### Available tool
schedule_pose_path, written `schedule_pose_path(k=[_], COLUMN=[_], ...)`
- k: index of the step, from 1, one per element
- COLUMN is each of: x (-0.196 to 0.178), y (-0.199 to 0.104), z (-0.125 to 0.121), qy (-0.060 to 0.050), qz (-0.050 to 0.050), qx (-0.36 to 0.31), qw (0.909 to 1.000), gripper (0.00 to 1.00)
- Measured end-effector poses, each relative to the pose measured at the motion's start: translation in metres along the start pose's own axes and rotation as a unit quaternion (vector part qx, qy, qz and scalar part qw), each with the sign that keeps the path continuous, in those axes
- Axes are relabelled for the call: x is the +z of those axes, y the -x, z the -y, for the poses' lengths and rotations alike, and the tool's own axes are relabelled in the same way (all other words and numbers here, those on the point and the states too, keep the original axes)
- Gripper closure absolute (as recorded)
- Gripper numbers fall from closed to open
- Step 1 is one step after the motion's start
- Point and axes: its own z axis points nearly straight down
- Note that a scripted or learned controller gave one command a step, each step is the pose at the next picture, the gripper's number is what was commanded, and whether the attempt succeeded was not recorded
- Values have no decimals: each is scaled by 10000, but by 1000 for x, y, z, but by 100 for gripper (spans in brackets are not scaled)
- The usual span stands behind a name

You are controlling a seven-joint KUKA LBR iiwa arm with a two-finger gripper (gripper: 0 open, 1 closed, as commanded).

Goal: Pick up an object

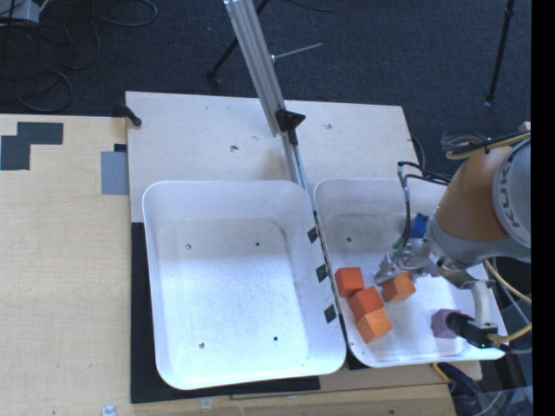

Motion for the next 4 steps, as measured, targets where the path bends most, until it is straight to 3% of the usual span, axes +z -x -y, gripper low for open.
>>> schedule_pose_path(k=[1,2,3,4], x=[7,-110,-193,-103], y=[-40,-99,-91,-160], z=[50,26,-15,17], qy=[79,19,27,-77], qz=[67,0,13,-9], qx=[8,-74,-53,-74], qw=[9999,10000,10000,9999], gripper=[100,100,100,100])
